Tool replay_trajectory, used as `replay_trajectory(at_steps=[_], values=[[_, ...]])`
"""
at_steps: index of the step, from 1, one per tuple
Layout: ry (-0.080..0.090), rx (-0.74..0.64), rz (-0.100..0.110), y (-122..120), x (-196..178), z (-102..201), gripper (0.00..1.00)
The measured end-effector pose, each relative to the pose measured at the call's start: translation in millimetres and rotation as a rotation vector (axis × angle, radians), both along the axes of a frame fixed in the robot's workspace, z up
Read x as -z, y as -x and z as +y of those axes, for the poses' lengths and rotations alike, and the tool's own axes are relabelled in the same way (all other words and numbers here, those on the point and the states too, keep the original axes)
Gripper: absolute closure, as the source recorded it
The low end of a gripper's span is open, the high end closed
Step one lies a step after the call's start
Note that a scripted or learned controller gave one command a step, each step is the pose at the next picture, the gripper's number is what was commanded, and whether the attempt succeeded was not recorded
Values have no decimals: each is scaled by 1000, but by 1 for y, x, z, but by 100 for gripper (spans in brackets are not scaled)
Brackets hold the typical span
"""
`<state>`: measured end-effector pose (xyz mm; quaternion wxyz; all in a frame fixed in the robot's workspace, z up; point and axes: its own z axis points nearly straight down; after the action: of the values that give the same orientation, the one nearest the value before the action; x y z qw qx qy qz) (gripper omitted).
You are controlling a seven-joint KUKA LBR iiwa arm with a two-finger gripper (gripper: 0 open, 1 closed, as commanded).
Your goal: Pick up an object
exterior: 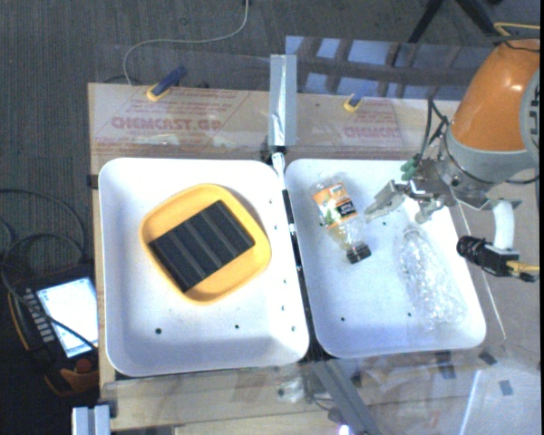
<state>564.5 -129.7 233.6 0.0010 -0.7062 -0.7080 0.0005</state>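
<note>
In the right bin (pixel 344 333) a small clear bottle (pixel 338 214) with an orange label and a black cap lies on its side. A crumpled clear plastic bottle (pixel 426 275) lies to its right. A yellow dish (pixel 207 241) with a black ridged insert rests in the left bin (pixel 127 324). My gripper (pixel 400 208) hangs over the upper part of the right bin, between the two bottles and a little above them. It is open, with nothing between its fingers (pixel 381 203).
The arm's orange band and grey wrist (pixel 494 125) reach in over the right bin's far right corner. A black and white fitting (pixel 490 247) sticks out beside the bin's right rim. A metal divider (pixel 281 107) stands behind the bins.
</note>
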Motion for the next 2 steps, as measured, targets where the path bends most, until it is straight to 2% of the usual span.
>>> replay_trajectory(at_steps=[1,2], values=[[1,2,-4,-20,138,28,0],[-3,-26,29,-46,142,25,0]])
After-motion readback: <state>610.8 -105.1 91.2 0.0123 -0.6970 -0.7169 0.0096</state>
